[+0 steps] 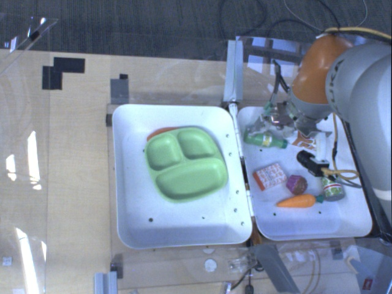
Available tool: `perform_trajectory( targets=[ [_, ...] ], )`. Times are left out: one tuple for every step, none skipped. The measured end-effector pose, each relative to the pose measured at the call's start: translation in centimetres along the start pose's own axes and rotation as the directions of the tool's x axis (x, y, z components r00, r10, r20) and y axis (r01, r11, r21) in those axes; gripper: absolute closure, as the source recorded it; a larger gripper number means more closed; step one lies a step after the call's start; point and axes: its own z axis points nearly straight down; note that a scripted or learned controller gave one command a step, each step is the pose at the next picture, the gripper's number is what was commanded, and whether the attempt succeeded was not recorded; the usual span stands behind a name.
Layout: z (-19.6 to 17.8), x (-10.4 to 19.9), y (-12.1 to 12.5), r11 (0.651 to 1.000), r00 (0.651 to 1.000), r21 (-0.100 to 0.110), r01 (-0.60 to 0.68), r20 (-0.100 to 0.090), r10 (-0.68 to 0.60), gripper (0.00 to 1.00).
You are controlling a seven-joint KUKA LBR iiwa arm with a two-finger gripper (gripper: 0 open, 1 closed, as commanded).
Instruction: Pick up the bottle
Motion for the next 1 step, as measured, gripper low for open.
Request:
perform_trajectory(
  targets=[
    [-0.01,-0.24,-0.54,0.999,0.999,-0.001,0.036,-0.004,-0.036,0.00]
  ],
)
